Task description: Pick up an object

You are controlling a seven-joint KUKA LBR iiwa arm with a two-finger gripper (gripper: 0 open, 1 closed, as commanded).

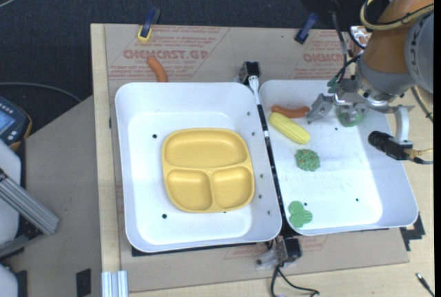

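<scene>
The gripper [335, 108] sits low in the right bin [386, 209], near its back wall, just beside the sausage [291, 111] and corn [289, 128]. I cannot tell how its fingers stand. It seems to be in the reaching step; next it must settle over one item. Open floor lies toward the front.

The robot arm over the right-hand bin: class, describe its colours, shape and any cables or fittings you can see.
The grey, rounded robot arm carries a broad orange band above its wrist. Yellow and black cables loop beside that band. At the end sits a small grey metal two-finger gripper, with a green tint near its tip. A black cylindrical fitting with a white bracket hangs off the wrist.
</scene>
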